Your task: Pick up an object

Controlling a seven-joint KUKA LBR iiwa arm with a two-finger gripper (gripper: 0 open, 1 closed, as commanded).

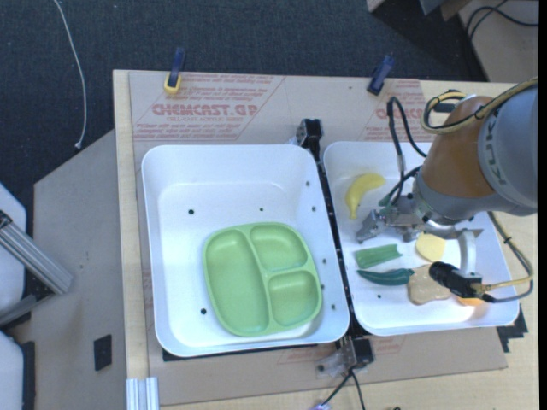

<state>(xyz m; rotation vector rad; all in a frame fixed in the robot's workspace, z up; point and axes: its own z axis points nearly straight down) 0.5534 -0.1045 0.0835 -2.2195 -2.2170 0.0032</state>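
Banana (pixel 362 191) long axis upright, bowed

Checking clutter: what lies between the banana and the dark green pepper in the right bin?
In the camera view, a light green block lies between the banana and the pepper.

Grey arm (pixel 504 156) enters from the right, orange band (pixel 453 156) above the wrist, forearm angled down and leftward, metal gripper (pixel 382 220) low at its left end, black cables looping over the wrist's far side.
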